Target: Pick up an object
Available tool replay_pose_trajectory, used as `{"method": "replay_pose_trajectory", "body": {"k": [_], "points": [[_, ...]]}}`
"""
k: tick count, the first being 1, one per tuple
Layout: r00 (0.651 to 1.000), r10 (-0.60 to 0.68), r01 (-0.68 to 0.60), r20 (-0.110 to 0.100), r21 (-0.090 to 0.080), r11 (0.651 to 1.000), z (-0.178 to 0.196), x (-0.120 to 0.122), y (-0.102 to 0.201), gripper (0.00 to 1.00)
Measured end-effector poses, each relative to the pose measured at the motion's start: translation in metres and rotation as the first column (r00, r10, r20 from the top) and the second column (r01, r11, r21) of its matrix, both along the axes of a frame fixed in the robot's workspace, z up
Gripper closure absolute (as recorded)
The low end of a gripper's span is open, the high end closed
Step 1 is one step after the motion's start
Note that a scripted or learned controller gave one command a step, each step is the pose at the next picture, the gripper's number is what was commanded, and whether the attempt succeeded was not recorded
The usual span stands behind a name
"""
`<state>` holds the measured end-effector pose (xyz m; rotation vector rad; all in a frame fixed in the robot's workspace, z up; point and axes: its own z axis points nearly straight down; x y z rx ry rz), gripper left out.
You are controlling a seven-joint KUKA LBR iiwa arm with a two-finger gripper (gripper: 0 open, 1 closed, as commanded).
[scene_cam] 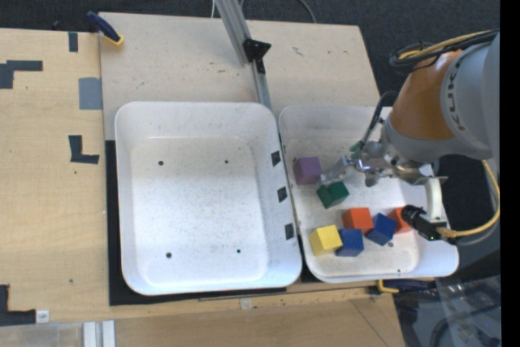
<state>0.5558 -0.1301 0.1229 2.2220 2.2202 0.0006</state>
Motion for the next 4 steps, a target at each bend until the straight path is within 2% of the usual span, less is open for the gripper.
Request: {"method": "replay_pose_trajectory", "body": {"k": [1,2,3,4], "points": [[1.0,0.003,-0.003,0.022,-0.003,1.0,-0.007,0.007,0.0,0.0],[1.0,0.002,-0.002,0.023,-0.004,1.0,0.004,0.007,-0.001,1.0],[1.0,0.002,-0.002,0.002,-0.001,1.0,0.046,0.009,-0.003,1.0],[1.0,0.002,-0.001,0.003,-0.001,1.0,0.093,0.015,-0.011,1.0]]}}
